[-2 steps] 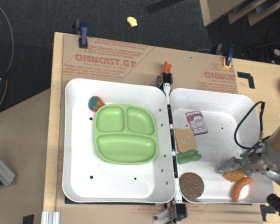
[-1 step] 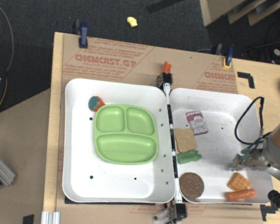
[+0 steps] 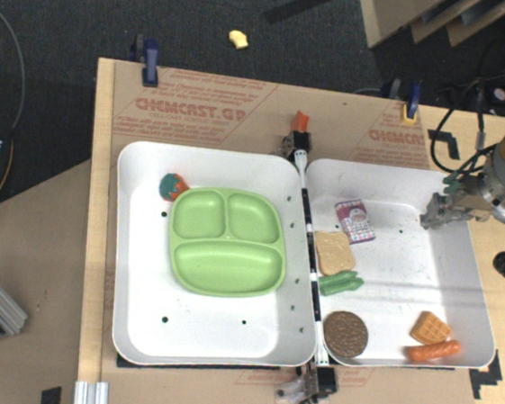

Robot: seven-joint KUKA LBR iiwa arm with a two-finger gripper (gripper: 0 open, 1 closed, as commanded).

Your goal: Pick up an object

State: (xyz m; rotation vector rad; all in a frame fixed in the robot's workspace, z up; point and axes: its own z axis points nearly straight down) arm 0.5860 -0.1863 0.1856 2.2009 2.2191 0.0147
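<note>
My gripper [image 3: 439,213] hangs over the far right part of the right bin [image 3: 407,278], above bare white floor, with nothing seen in it. To its left lies a pink packet [image 3: 354,221]. Below that sit a tan bread slice [image 3: 332,251] and a green pod [image 3: 340,283] against the bin's left wall. A brown round cookie [image 3: 345,333] rests at the front left. An orange waffle piece [image 3: 430,328] and an orange carrot [image 3: 432,352] lie at the front right corner.
The left bin [image 3: 210,332] holds a green divided plate [image 3: 226,241] and a small red and green toy [image 3: 174,186] at its far left. Blue clamps [image 3: 147,58] [image 3: 412,101] grip the board's back edge. Black cables [image 3: 453,147] hang near the arm.
</note>
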